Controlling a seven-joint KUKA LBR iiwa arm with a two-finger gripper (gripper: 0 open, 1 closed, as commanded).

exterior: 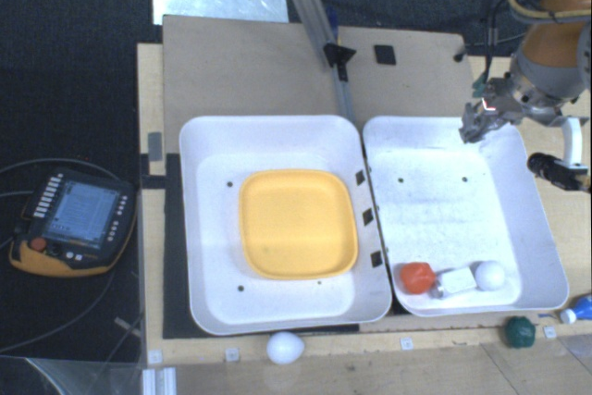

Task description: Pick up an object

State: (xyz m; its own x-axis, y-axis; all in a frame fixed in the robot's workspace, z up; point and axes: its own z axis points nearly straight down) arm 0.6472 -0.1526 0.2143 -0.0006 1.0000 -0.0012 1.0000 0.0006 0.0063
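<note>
**Inspector:** Start with the objects you have to pick from. You have three lying in the right bin (518, 199), all bunched along its near edge: an orange-red object (415, 277) at the left, a small white block (455, 281) just beside it, and a white ball (489, 274) touching the block's right end. Nothing is lifted; all three rest on the bin floor.

**Operator:** And the gripper?

**Inspector:** Your gripper (478, 121) sits over the far right corner of that same bin, well apart from the three objects. It carries nothing that I can see. Whether it is spread or closed, I cannot tell at this size. The arm (552, 51) comes in from the right, grey with its orange band above the wrist.

**Operator:** The other bin?

**Inspector:** Your left bin (208, 199) holds one yellow square plate (298, 223), lying flat near the middle. The two bins touch along their inner edges.

**Operator:** Anything outside them?

**Inspector:** Yes. You have a white egg-shaped object (285, 347) on the bench just in front of the left bin, and a dark green ball (519, 331) in front of the right bin's near right corner, with a small blue and white item (575, 314) just to its right. A control pendant (74, 222) with an orange casing lies on the dark floor to the left. A grey rail (310, 0) slants down toward the gap between the bins.
</note>
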